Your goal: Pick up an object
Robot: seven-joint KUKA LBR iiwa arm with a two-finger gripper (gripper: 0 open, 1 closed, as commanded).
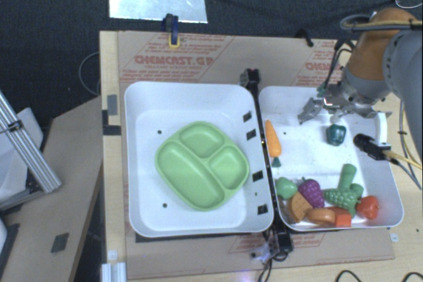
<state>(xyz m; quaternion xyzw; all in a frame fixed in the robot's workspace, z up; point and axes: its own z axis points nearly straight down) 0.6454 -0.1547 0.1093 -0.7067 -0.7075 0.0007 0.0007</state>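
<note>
The dark teal toy (336, 134) lies on the right bin's (395, 189) floor near its far right side, untouched. My jaws hang spread and empty just beside it, toward the far edge. An orange carrot (272, 138) rests along that bin's left wall; more toy food crowds its near edge. The left bin (149, 102) carries a green divided plate (201, 165).
</note>
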